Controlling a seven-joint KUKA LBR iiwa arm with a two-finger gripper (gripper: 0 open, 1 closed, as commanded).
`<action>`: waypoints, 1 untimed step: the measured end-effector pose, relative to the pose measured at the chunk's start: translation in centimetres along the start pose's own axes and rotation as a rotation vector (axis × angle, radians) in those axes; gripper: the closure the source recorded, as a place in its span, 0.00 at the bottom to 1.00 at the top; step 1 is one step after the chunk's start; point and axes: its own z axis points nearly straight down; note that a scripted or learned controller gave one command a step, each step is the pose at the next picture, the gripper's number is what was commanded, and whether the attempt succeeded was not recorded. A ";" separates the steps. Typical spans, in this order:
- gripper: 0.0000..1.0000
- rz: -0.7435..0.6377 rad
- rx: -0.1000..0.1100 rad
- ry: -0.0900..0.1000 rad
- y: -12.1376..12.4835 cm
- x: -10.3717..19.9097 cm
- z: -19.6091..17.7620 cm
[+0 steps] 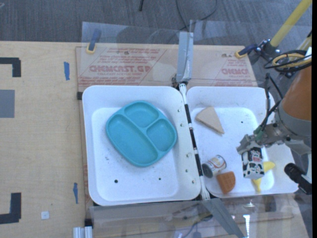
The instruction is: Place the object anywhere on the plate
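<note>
A turquoise three-compartment plastic plate (pixel 141 133) lies in the left white bin (pixel 99 185). In the right white bin (pixel 233 95) lie a tan wedge-shaped piece (pixel 210 119), a small silver can (pixel 214 165) on its side, an orange-brown rounded piece (pixel 227 181) just beside the can, and a yellow item (pixel 263 175). The claw (pixel 253 155) sits over a black-and-white patterned carton (pixel 253 164), touching the yellow item. Both bins rest on the pale wooden worktop (pixel 39 133).

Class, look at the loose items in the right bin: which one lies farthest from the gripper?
The tan wedge, alone near the bin's far left corner. The small can, orange piece and black-and-white carton cluster nearer the gripper.
</note>
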 end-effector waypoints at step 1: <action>1.00 -0.158 0.000 -0.001 8.3 4.3 3.1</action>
